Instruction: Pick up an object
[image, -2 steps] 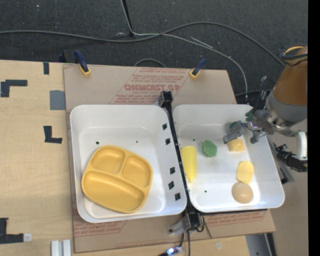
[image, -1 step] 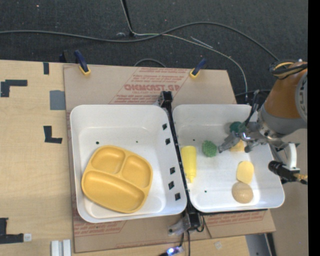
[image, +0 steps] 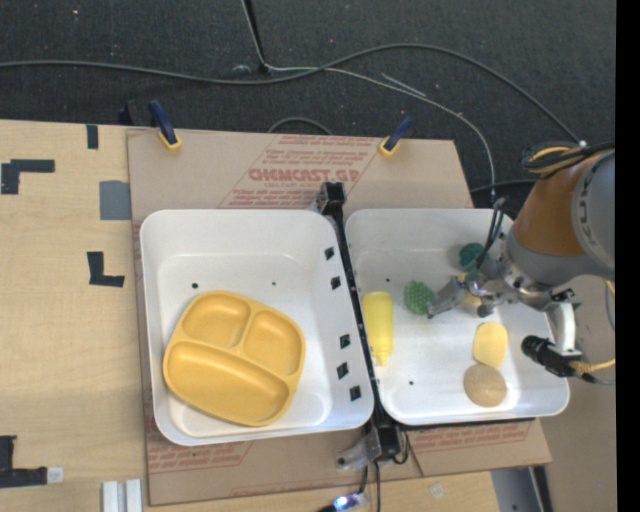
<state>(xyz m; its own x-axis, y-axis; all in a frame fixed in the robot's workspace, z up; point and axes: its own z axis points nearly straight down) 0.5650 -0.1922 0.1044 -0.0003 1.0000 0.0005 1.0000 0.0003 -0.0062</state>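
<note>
Two shallow white bins are seen side by side on a brown cardboard sheet, which is clamped at its upper edge by two blue and yellow clips. The left bin occupies the centre-left of the frame, and a yellow divided plate with three compartments is laid flat in its lower part. The right bin is set just right of centre, the two being separated by a dark divider strip.

In the right bin, a yellow corn-like piece is found lying lengthwise close against the bin's left wall. A small green leafy toy is placed just to the right of it. A darker teal object is seen higher up, towards the arm. In the lower right part of the bin, a pale yellow piece is placed, and a round tan piece lies just below it, the two nearly touching.

The grey arm with its orange band is brought in from the right edge of the frame, over the right bin. The gripper is pointed leftwards, its tip just beside the green leafy toy. Whether the gripper is released or clenched cannot be told, and nothing is clearly seen grasped in it.

Black cables are run across the dark floor at the top of the frame.
</note>
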